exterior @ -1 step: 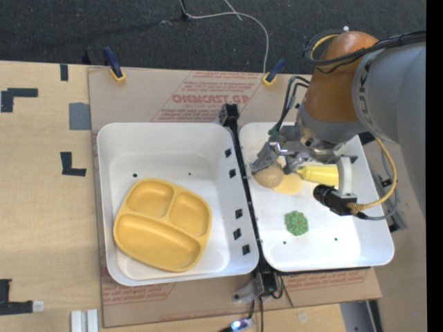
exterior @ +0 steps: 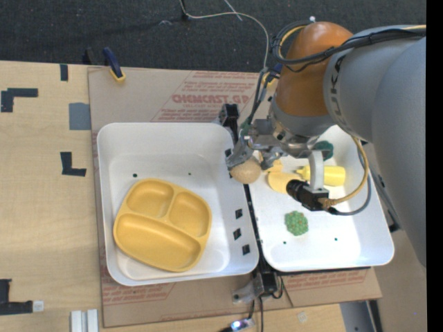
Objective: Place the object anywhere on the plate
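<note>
Gripper (exterior: 243, 159) sits over the divide btwn the two bins, at the upper left corner of the right bin (exterior: 360, 251). A tan, roundish object, maybe a potato (exterior: 245, 172), is right under/against the gripper tips. Can't tell if it's pinched or just lying beneath them; the finger state isn't readable from this angle, as the metal parts and wrist blur together.

Plate (exterior: 163, 223) is yellow, w/ three compartments, lying flat in the lower half of the left bin (exterior: 138, 144). It's well apart from the potato, down and to the left of it. Potato is not on the plate.

Right bin also has a yellow block-like thing (exterior: 332, 176) near the upper middle, a pale yellow flat piece (exterior: 278, 181) just right of the potato, and a small green bumpy lump (exterior: 297, 223) lower down, apart from the others. A bit of teal (exterior: 325, 146) peeks out beside the wrist; too hidden to ID.

A black cylindrical part (exterior: 306, 192) on a cable hangs off the arm over the yellow items, covering part of them. Arm (exterior: 377, 81), w/ its orange band (exterior: 308, 71), blocks the upper right part of the right bin. Cables loop around the wrist. Bins rest on a cardboard sheet (exterior: 194, 95) w/ red print, partly covered.
</note>
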You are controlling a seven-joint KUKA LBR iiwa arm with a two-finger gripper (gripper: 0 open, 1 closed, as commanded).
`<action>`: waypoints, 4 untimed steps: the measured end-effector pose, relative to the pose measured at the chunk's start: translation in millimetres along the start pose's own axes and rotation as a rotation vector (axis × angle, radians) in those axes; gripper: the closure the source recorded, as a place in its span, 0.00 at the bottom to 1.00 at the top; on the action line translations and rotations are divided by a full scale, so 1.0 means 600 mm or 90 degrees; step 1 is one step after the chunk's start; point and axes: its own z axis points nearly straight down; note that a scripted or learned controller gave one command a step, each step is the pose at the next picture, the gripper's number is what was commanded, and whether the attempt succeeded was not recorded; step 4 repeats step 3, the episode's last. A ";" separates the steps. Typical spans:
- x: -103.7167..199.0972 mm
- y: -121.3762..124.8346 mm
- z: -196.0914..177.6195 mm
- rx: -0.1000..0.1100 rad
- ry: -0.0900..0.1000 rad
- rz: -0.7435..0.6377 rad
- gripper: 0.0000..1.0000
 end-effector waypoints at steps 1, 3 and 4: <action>0.103 0.009 -0.011 0.000 0.000 -0.001 1.00; 0.180 0.014 0.011 0.001 -0.001 0.002 0.00; 0.180 0.014 0.011 0.001 -0.001 0.002 0.00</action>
